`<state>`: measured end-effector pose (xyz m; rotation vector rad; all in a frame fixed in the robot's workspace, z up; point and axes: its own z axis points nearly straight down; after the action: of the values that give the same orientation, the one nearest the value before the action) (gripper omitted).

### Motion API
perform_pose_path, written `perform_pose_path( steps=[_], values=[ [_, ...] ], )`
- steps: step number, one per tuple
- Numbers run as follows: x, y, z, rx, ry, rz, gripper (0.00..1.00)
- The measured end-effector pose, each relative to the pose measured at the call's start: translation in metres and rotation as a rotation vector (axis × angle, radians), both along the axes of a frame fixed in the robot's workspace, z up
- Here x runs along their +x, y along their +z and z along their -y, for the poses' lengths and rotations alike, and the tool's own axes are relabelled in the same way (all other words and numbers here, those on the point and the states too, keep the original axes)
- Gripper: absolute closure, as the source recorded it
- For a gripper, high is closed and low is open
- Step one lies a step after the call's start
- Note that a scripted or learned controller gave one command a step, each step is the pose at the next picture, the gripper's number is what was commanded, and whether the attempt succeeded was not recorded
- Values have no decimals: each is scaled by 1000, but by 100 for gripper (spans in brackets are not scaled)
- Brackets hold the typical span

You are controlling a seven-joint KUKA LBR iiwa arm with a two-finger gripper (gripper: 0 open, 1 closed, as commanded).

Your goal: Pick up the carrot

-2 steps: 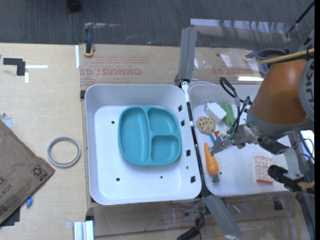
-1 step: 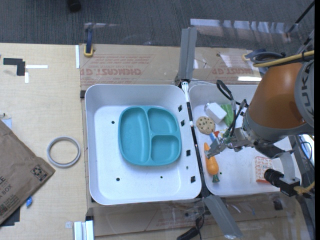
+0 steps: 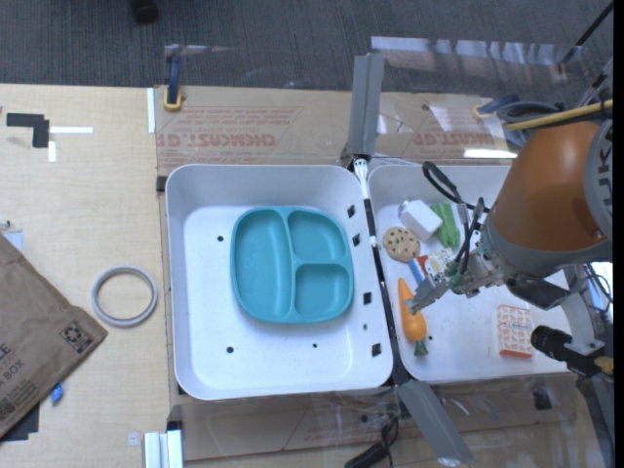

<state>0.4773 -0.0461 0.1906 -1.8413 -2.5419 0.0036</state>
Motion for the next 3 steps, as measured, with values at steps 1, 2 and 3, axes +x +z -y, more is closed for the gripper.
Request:
perform_pose_path(
  steps=[1,2,3],
  values=[
    [0,0,-7,0,4,2,0],
    [0,0,-3,0,65,0,0],
    [0,0,-6,0,79,1,0]
  ],
)
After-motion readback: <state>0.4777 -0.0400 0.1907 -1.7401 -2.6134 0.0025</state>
